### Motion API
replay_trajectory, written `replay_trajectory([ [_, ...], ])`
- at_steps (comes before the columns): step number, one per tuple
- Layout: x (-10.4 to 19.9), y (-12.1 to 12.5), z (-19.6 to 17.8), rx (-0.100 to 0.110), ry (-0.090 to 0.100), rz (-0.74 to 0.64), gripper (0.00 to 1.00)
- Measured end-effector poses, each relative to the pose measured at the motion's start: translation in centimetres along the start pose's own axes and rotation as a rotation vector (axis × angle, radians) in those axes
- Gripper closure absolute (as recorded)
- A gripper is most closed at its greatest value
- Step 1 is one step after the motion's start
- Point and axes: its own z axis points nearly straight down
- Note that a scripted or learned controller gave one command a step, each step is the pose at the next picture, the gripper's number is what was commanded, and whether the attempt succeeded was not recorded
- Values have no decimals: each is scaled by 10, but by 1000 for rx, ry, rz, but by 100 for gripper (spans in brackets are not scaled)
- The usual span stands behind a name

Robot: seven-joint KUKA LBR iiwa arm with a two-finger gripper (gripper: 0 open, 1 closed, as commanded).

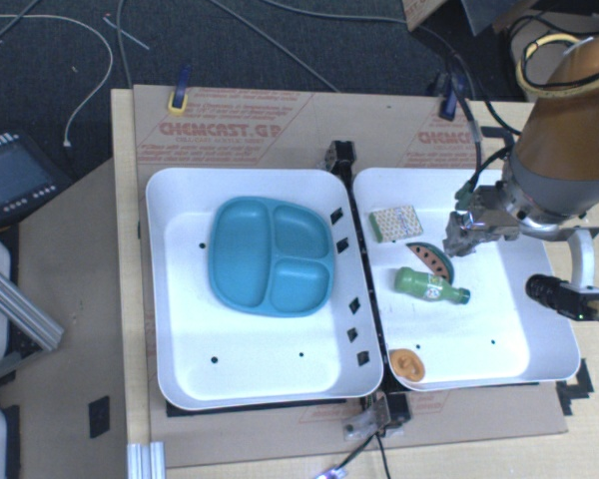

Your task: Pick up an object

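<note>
Four small objects are lying in the right bin [539,362], all on the side of the gripper [463,230] away from the arm or toward the bin's front edge. The gripper is hanging over the upper middle of this bin; whether it is spread or pressed together I cannot tell, as it is showing only as a dark metal cluster from above. Nothing is visibly sitting in it.

Just beside the gripper, toward the divider, a sponge-like block [395,223] with a green edge and a speckled pale top is lying flat. Just below the gripper tip, a watermelon slice toy [431,260], red with a dark rind, is resting, near enough to crowd any descent. Farther front, a green bottle [431,286] is lying on its side, cap pointing toward the arm's side. An orange round piece [408,365] is sitting at the front rim, well apart from the gripper.

Across the divider, in the left bin [180,297], a blue sectioned plate [272,255] is lying flat.
</note>
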Motion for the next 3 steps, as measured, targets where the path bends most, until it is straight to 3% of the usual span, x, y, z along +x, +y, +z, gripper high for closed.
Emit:
replay_trajectory([
  [2,96,57,15,0,2,-1,100],
  [3,143,74,28,2,0,1,100],
])
